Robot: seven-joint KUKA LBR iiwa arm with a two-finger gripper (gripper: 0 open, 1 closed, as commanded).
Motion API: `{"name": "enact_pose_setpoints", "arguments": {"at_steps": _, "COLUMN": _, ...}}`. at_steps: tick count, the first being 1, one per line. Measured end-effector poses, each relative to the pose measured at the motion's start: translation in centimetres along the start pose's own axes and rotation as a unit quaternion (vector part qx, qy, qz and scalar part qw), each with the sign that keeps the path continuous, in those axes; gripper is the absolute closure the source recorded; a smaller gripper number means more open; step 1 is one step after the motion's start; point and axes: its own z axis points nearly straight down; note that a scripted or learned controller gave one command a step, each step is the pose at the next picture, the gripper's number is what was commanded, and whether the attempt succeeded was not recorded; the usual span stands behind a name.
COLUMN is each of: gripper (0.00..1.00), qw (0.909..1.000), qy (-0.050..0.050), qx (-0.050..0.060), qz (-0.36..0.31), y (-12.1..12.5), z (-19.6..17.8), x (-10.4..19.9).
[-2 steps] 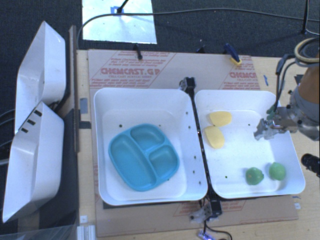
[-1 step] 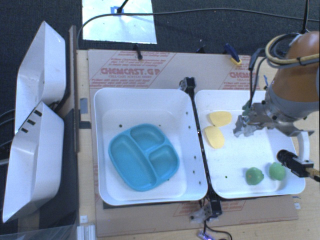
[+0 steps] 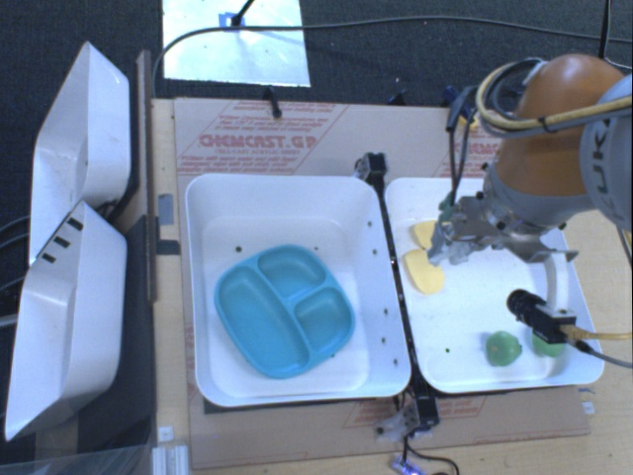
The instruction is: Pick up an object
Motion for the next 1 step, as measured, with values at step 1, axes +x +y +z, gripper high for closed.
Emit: {"name": "enact_pose_setpoints", "arguments": {"at_steps": 1, "gripper": 1.0, "qw": 1.0, "qy": 0.0, "qx": 0.0, "qz": 0.0, "y": 1.07, "z": 1.12, "x": 5.56}}
